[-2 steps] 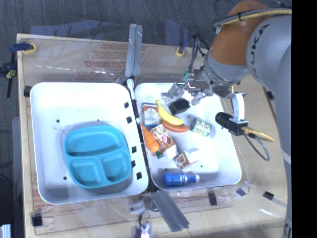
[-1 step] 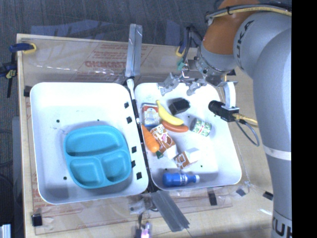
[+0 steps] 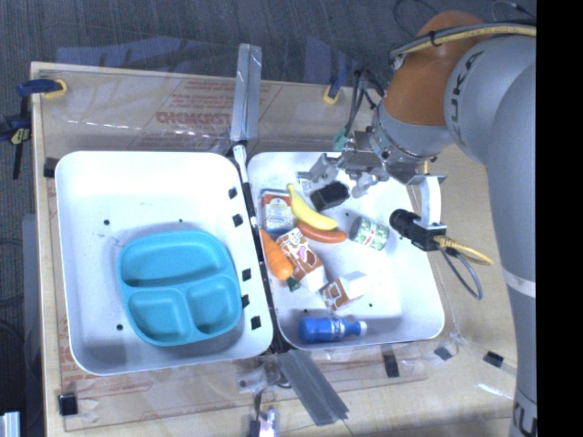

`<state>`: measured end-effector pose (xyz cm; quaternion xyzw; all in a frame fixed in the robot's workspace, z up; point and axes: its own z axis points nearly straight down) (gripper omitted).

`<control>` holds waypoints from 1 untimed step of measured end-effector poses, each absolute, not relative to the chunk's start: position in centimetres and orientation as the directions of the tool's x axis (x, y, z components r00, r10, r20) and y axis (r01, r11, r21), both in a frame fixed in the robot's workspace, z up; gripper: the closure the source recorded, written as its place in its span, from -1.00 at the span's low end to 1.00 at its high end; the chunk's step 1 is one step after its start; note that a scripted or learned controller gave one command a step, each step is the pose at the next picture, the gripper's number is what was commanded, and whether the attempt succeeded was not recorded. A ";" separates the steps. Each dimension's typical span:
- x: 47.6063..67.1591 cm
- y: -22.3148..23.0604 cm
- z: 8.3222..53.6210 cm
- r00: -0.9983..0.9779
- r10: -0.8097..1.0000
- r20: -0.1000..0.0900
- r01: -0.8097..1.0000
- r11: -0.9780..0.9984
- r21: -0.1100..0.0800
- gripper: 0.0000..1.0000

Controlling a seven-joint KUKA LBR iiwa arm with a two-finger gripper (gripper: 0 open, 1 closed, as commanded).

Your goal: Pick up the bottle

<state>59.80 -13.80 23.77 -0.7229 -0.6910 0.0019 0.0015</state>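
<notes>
Tool (image 3: 339, 173) hangs over right bin (image 3: 424, 321) far end, jaw state unclear; blue bottle (image 3: 332, 329) lies near edge, ungrasped.

The bottle (image 3: 332, 328) is deep blue with a white cap end. Both bins are white: the left bin (image 3: 82, 271) carries a sky-blue divided tray (image 3: 178, 285), the right bin (image 3: 410, 299) a jumble of colours. There the banana (image 3: 310, 211) is yellow, the carrot (image 3: 277, 257) orange, the sausage-like piece (image 3: 325, 235) reddish orange. A small can (image 3: 369, 234) shows green and white. Two little cartons (image 3: 301, 248) are brown and white with printed red marks. The arm (image 3: 483, 71) is grey with an orange band (image 3: 426, 89), and the gripper (image 3: 342, 188) is black and silver. The counter (image 3: 137, 121) is pale tan with faded red lettering.
</notes>
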 end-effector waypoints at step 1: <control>64.8 -13.0 22.1 0.114 0.994 -0.001 0.993 -0.114 -0.004 -1.00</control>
